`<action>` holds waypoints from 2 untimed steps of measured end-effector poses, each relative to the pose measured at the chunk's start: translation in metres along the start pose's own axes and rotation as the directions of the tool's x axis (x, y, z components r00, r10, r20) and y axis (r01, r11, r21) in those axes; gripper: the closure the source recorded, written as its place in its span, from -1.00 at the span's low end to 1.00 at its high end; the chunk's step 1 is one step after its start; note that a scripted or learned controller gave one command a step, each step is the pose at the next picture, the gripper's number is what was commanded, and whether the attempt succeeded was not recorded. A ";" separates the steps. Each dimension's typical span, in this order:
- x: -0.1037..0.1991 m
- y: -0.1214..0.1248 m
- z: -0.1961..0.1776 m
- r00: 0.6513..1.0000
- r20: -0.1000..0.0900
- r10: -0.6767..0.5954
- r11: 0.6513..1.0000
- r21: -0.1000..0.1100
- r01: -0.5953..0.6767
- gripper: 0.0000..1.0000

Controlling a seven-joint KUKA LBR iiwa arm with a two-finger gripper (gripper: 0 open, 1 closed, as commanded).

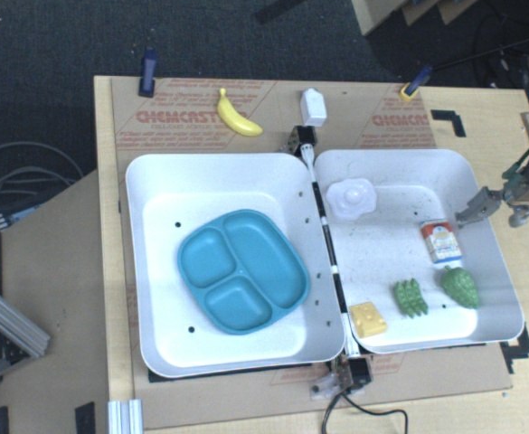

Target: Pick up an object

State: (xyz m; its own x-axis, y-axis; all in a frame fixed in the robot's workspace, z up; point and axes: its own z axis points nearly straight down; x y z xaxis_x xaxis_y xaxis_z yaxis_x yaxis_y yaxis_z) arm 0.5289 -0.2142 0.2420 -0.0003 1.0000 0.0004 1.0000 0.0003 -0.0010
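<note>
Dark carpet floor (pixel 110 16) | cardboard-topped bench (pixel 192 111) | fingers (pixel 477 208): cannot tell state

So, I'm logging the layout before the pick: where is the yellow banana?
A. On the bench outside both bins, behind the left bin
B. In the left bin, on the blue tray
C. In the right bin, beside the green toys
A: the banana lies on the bench's cardboard, beyond the left bin's far rim, inside neither bin.
</note>
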 end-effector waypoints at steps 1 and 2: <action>-0.006 0.001 0.147 1.000 -0.004 -0.003 1.000 -0.002 0.003 -1.00; -0.006 -0.042 0.158 1.000 -0.008 -0.003 1.000 0.002 0.003 -1.00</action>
State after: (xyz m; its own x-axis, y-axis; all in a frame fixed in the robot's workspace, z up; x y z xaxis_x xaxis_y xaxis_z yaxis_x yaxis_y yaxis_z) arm 0.4866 -0.2200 0.0843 -0.0034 1.0000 0.0081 1.0000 0.0034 -0.0032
